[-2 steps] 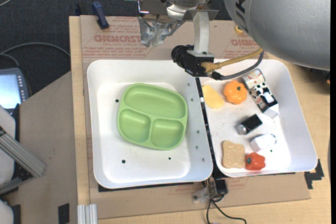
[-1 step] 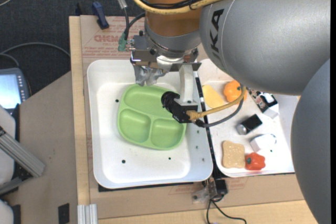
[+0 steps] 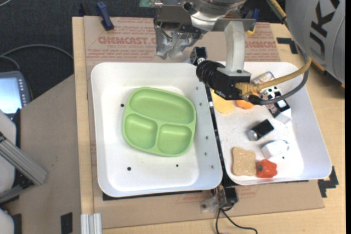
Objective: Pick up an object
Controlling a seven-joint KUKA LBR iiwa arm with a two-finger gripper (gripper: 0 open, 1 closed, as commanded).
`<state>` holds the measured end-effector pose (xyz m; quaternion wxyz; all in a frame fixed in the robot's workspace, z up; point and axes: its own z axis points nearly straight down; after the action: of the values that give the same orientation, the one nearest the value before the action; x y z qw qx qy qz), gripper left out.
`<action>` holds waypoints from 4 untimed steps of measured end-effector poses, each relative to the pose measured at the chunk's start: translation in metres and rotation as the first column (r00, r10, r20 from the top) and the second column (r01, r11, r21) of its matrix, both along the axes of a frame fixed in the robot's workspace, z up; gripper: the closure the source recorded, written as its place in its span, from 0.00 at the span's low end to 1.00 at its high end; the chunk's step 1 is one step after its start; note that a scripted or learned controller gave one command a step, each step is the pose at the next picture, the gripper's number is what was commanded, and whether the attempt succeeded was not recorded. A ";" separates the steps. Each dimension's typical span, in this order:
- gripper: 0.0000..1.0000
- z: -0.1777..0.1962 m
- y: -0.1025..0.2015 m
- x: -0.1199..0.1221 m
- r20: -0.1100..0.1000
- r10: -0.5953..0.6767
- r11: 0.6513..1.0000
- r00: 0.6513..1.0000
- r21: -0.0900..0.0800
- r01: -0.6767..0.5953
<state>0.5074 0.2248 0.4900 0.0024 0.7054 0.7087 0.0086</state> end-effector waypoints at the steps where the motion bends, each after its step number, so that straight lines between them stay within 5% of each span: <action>1: 1.00 -0.093 -0.001 -0.030 -0.027 -0.005 1.000 1.000 -0.013 0.005; 2: 1.00 -0.059 -0.049 -0.028 -0.011 -0.009 1.000 1.000 -0.008 0.009; 3: 1.00 -0.135 -0.033 -0.029 -0.024 -0.005 1.000 1.000 -0.012 0.005; 4: 1.00 -0.117 -0.120 -0.028 -0.016 -0.014 1.000 1.000 -0.010 0.014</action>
<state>0.4797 0.1045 0.3731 0.0006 0.7103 0.7039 -0.0005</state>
